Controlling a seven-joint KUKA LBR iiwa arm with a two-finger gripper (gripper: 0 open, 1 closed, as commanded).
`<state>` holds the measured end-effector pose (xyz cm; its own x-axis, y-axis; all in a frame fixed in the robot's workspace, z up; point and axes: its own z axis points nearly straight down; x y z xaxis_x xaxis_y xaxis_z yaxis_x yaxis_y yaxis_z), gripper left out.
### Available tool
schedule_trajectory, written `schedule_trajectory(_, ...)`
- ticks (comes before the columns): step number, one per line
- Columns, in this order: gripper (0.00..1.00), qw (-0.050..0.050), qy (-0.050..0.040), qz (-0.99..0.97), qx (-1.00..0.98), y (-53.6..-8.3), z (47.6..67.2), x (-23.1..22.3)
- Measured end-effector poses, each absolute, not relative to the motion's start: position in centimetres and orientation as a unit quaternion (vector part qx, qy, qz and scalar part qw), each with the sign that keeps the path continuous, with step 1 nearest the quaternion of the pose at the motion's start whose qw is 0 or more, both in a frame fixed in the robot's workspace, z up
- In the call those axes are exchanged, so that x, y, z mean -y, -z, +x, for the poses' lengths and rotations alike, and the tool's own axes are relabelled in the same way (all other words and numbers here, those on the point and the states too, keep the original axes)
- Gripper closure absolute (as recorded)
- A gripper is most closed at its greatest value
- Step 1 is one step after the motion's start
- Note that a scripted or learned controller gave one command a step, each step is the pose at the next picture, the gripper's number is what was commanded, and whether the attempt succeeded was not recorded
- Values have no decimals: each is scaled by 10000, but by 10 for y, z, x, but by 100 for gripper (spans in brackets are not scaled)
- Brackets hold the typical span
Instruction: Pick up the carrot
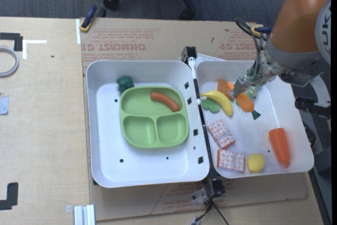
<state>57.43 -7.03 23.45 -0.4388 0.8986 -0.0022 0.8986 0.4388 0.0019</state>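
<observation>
Gripper (pixel 246 87) at a small carrot (pixel 245 102), right bin (pixel 295 113).
Whether its fingers grasp the carrot cannot be told; a larger carrot (pixel 279 147) lies near.

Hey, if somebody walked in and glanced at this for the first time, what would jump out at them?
Probably the big grey arm with its orange band reaching in from the right, its gripper low over the small orange carrot with a green top in the right white bin. Next, the bright green three-compartment plate in the left white bin, with a reddish sausage in its top compartment.
</observation>
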Motion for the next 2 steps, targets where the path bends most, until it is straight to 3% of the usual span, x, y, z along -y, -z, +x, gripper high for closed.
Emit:
schedule_trajectory(1,100,3,1,3203,-9473,-192,578,23)
schedule_trajectory(2,0,3,0,3203,-9473,-192,578,23)
